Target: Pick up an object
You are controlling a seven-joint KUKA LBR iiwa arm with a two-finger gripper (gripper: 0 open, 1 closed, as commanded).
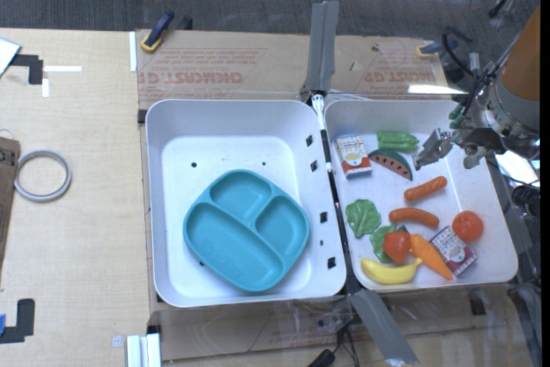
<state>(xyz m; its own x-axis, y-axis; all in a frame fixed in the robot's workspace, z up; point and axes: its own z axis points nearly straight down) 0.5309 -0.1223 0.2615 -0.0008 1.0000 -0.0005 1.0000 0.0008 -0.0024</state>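
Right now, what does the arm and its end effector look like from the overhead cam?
The arm enters from the right: an orange band above a grey wrist section. Black cables loop beside it at the upper right. The gripper is a grey and black metal assembly with thin, pale metallic jaws, over the right bin.

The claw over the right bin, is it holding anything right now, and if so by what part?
Nothing is held. The claw hangs open above the right bin, near the watermelon slice and the green pepper, with no toy between its fingers.

Bright, even overhead light, soft shadows, slight blur, glare at right.
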